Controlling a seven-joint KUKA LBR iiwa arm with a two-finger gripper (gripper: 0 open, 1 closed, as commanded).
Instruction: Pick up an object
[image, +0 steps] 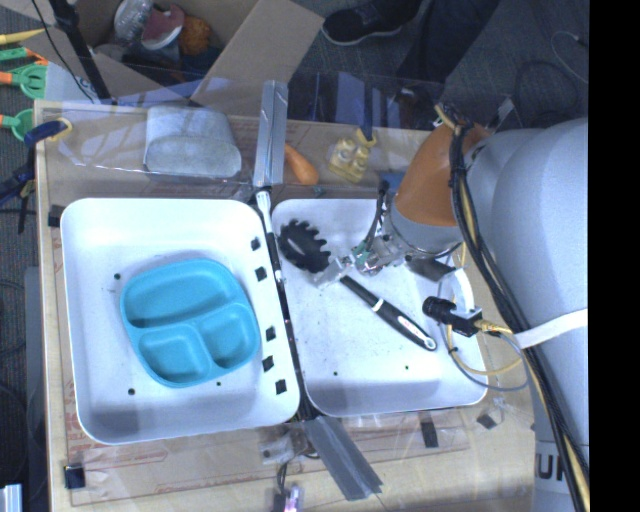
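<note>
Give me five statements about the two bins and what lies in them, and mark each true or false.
1. The blue divided tray lies in the left bin. True.
2. The black spatula lies in the left bin. False: it lies in the right bin.
3. The tool is above the right bin, near the spatula. True.
4. The spatula's toothed head points toward the right bin's near right corner. False: the head lies toward the far left corner, by the divider, and the handle runs toward the right side.
5. The blue tray has a single compartment. False: it has three compartments.
</note>
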